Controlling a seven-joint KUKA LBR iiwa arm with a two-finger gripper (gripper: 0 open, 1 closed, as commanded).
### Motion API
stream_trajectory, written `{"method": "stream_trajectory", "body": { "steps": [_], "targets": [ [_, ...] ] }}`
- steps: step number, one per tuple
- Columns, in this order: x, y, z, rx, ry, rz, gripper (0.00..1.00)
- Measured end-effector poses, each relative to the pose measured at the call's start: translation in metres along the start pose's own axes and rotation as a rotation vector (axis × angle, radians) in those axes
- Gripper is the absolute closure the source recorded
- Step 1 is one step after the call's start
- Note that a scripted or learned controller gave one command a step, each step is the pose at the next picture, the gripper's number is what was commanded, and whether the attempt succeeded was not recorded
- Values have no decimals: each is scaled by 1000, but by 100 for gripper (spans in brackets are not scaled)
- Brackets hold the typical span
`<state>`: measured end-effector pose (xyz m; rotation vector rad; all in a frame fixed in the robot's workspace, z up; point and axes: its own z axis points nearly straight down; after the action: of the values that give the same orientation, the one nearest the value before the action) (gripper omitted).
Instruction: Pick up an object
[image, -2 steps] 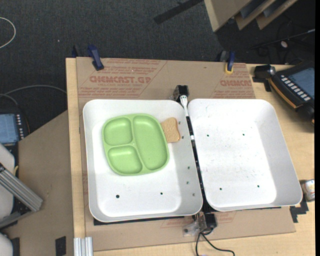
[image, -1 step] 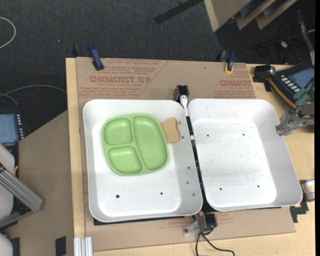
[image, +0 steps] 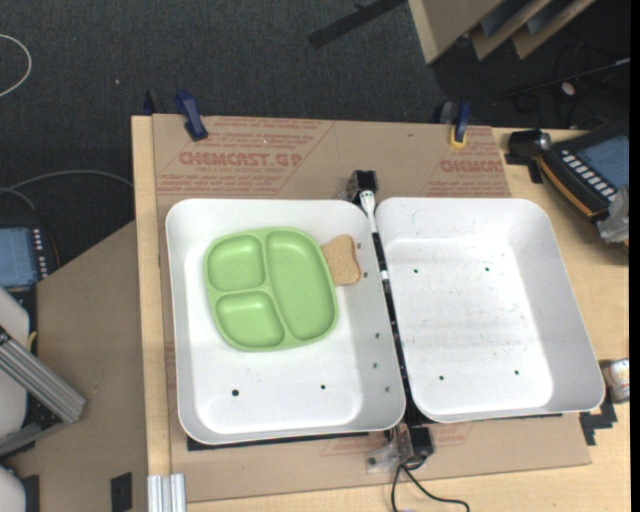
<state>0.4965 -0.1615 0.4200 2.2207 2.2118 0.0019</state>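
Note:
A light green divided plate (image: 270, 289) with three compartments lies flat in the upper middle of the left bin (image: 280, 400). A small tan piece shaped like a slice of toast (image: 342, 260) rests against the plate's right rim, near the bin's top right corner.
The right bin (image: 480, 310) sits flush beside the left one, with a black strip along the seam between them. Both stand on a cardboard-covered bench (image: 300, 155) held by blue clamps at the back. A handheld controller (image: 580, 175) lies at the far right.

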Motion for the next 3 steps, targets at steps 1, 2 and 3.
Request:
{"method": "stream_trajectory", "body": {
  "steps": [1, 2, 3],
  "targets": [
    [31, -19, 80, 14, 7, -5, 100],
    [-42, 12, 32, -2, -2, 0, 100],
    [-51, 36, -102, -13, -5, -6, 100]
  ]
}}
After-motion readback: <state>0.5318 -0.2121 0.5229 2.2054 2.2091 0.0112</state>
